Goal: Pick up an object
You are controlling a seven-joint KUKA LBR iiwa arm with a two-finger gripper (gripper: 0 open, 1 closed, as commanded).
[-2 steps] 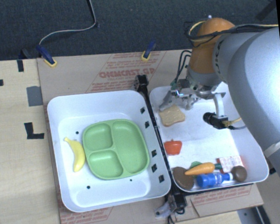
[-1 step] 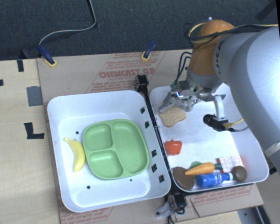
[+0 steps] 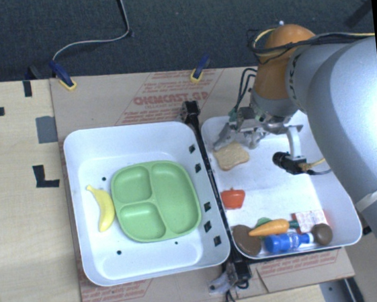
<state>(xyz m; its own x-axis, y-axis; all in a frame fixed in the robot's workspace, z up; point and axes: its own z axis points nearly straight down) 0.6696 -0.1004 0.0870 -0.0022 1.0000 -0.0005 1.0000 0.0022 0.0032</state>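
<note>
The gripper [image 3: 230, 134] hangs just above the bread [image 3: 232, 156], at the top left of the right bin [image 3: 328, 192]. I cannot tell how its jaws stand. The bread looks light, soft and squashy, so pinch it gently across its edges.

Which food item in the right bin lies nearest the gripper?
The tan bread slice, just below the gripper at the bin's upper left. The red piece, carrot and blue bottle lie farther toward the near end.

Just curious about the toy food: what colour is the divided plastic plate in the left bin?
Light green; the divided plastic plate shows clearly in the camera view.
</note>
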